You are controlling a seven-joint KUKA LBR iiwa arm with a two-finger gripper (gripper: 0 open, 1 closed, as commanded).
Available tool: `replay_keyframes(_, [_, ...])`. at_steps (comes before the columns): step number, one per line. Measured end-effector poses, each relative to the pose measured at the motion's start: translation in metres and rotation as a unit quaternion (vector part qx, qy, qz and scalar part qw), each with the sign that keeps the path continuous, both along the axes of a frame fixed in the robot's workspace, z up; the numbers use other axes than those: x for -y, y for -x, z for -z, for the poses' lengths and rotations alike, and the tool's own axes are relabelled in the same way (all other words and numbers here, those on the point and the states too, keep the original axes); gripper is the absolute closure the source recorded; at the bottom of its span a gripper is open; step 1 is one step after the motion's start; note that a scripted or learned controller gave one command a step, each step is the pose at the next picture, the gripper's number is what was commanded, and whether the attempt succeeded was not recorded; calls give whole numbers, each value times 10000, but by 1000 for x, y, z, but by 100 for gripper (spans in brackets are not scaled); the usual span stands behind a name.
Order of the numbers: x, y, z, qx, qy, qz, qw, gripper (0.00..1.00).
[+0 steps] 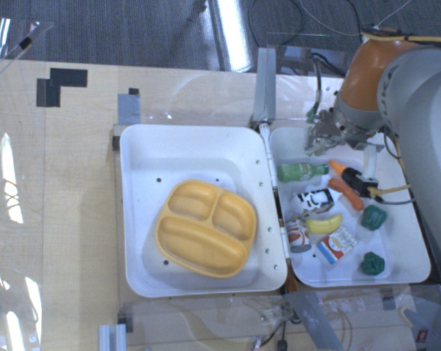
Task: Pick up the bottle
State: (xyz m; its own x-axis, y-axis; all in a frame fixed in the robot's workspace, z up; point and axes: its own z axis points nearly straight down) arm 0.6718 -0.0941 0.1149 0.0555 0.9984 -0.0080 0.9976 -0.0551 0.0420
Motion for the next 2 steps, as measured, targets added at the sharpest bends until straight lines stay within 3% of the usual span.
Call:
replay_keyframes(1, [0, 0, 0, -1, 2, -4, 10000, 0])
replay_keyframes(2, [-4, 42, 27, -170, -38, -611, 9980, 0])
